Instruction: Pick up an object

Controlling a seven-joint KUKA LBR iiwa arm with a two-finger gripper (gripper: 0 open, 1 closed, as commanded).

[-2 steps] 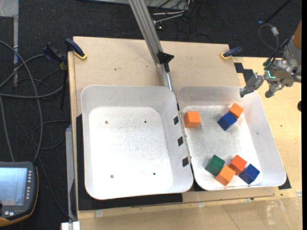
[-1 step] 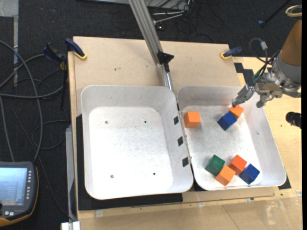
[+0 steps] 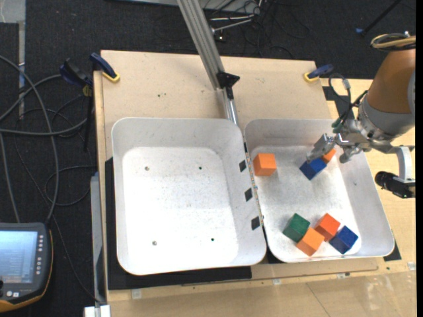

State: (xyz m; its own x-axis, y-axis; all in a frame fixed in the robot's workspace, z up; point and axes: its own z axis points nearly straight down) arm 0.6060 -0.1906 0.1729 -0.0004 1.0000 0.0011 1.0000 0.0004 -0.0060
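Note:
My gripper [image 3: 328,148] hangs over the upper right part of the right bin [image 3: 370,203], reaching in from the right. Right at its tip lies a blue block [image 3: 312,169], with a small orange piece [image 3: 328,155] showing between the block and the gripper. Whether either one is held I cannot tell. An orange cube [image 3: 264,164] sits alone near the bin's upper left. At the bin's front lies a cluster: a green cube [image 3: 296,227], two orange cubes [image 3: 326,225] [image 3: 310,242] and a blue cube [image 3: 343,239].
The left bin [image 3: 125,177] stands beside the right one, sharing a raised middle rim. A slanted metal pole [image 3: 205,41] runs from the back down to the bins' junction. Clamps sit on the board's back corners.

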